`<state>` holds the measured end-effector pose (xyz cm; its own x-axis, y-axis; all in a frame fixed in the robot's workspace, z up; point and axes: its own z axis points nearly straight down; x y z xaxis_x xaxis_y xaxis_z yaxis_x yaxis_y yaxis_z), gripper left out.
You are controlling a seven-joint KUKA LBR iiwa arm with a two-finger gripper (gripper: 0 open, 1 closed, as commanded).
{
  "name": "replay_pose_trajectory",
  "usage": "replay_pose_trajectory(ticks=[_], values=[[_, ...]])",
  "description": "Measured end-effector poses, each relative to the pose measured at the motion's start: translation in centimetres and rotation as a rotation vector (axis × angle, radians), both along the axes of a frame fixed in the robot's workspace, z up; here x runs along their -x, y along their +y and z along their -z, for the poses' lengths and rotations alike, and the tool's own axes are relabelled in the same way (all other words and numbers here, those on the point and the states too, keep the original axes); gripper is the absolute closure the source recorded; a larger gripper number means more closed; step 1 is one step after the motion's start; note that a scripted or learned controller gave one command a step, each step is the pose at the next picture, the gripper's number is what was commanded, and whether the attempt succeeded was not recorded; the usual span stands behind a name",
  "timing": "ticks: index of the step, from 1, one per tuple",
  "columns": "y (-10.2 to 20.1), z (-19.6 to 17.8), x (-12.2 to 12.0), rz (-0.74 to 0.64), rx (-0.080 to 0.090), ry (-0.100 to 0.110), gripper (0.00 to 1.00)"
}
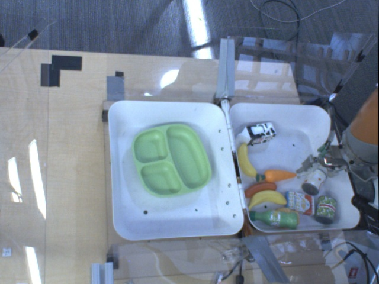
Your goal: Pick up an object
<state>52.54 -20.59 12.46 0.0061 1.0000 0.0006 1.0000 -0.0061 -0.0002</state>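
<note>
The right bin [296,118] holds several items. A black-and-white toy [260,132] lies near its back. Against the left wall lies a yellow banana [246,160], and an orange carrot [278,175] lies beside it. Toward the front are a red sausage-shaped piece [260,189], a second banana [266,198], a green bottle [275,219] on its side, a red carton [299,202] and a green can [325,209]. My gripper [312,163] hangs low over the bin's right half, just right of the carrot's tip, and nothing shows between its fingers.
The left bin [121,176] bears a green divided plate [172,158]. A raised rim [228,158] separates the two bins. My arm [361,135] comes in over the right bin's right wall. Clear panels and cables stand behind the bins.
</note>
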Motion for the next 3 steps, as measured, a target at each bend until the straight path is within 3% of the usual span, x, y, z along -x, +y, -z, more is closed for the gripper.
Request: replay_pose_trajectory(ticks=[1, 2, 3], values=[[0.2, 3.7, -1.1, -0.094, 0.001, -0.009, 0.00], [0.2, 2.6, -1.4, -0.095, 0.003, -0.016, 1.00], [3.9, -8.1, -4.1, -0.047, 0.002, -0.006, 1.00]])
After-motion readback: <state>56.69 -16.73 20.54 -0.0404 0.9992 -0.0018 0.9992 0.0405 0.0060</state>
